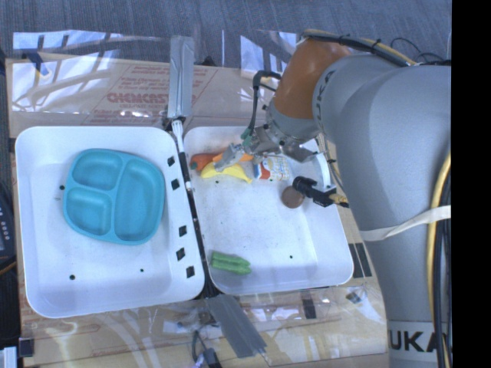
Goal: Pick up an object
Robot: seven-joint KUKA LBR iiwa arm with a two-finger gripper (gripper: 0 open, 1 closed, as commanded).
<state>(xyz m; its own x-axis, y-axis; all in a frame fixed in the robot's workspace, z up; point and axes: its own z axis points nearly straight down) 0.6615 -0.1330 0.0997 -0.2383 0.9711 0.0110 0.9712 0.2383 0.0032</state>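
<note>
My gripper [239, 152] is down at the far end of the right bin [322, 271], reaching in from the right. It sits directly over a yellow banana-shaped toy [228, 173] and an orange carrot-like piece [200, 161]. Just right of it lies a small white and orange container [274, 168]. A brown round object [291, 198] rests a little nearer, beside the bin's right wall. A green pod-shaped toy [230, 263] lies alone near the front of the same bin. I see nothing lifted off the bin floor.
The left bin [38, 282] holds a blue divided plate [115, 195]. The grey arm with its orange band [307, 71] covers the right side of the bench. A black part [314, 192] juts out by the brown object.
</note>
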